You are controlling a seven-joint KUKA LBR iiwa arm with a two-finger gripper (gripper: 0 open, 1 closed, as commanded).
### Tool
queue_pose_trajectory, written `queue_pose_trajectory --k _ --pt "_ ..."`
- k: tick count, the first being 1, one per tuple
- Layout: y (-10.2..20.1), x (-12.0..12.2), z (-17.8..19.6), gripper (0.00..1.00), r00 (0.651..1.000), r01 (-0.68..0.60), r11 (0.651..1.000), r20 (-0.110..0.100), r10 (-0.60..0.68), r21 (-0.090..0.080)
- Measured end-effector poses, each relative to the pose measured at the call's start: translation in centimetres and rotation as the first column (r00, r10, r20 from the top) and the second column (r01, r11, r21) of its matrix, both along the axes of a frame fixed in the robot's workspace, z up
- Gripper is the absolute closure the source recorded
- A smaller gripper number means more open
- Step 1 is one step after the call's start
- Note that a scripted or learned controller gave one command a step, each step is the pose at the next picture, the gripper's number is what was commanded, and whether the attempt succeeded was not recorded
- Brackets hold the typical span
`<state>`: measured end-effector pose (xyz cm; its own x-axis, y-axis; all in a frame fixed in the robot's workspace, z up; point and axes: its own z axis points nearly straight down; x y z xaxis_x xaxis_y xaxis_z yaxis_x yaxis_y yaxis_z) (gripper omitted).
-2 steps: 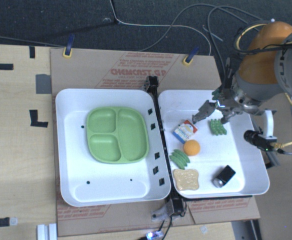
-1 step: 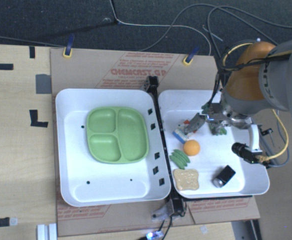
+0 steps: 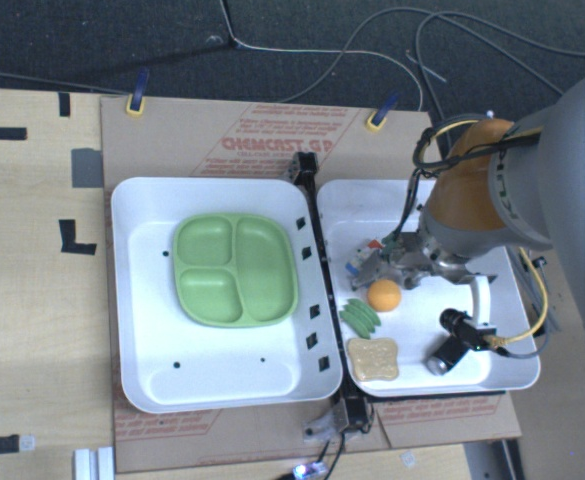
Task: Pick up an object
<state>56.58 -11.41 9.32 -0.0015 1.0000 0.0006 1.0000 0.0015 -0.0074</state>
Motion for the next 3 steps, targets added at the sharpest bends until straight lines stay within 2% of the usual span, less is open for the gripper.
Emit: queue_pose_trajectory --k 1,2,3 --pt "0.0 0.1 1.3 1.0 1.0 -0.002 1.0 0.003 0.002 0.0" --pt "-0.5 0.1 7.3 1.0 1.0 0.001 1.0 0.009 -0.001 -0.001" --pt "0.4 0.1 13.2 1.0 1.0 -0.001 1.0 0.011 0.001 -0.001"
